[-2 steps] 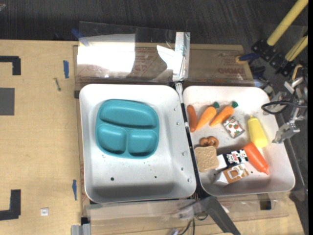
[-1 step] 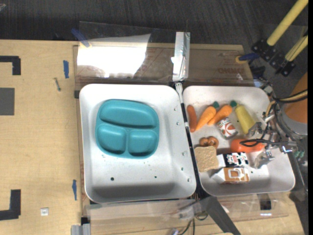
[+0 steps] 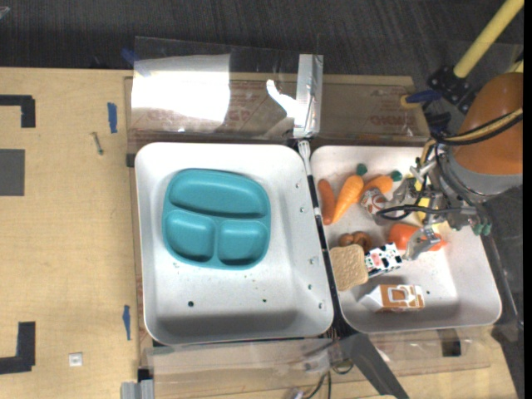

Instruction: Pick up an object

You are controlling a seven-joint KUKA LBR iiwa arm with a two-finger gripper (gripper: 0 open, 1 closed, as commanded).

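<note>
The right bin [image 3: 474, 298] holds several toy foods. Two orange carrots [image 3: 349, 191] lie at its upper left, and a smaller orange piece [image 3: 381, 183] sits beside them. Lower down are a red-orange tomato [image 3: 401, 234], a black-and-white cow-patterned piece [image 3: 383, 259], a tan cracker slice [image 3: 348, 266], a brown cookie [image 3: 352, 240] and an orange-and-white box [image 3: 401, 296]. My gripper [image 3: 422, 219] hangs low in the bin's upper right, directly over the tomato's right side and tangled in cables. Whether it touches the tomato is hidden.
The left bin [image 3: 283, 289] carries a teal divided plate [image 3: 218, 216]. A clear plastic sheet and a metal bracket [image 3: 306, 98] stand behind the bins. A yellow pole [image 3: 492, 27] crosses the top right, and the orange wrist band [image 3: 496, 127] sits above the bin's right edge.
</note>
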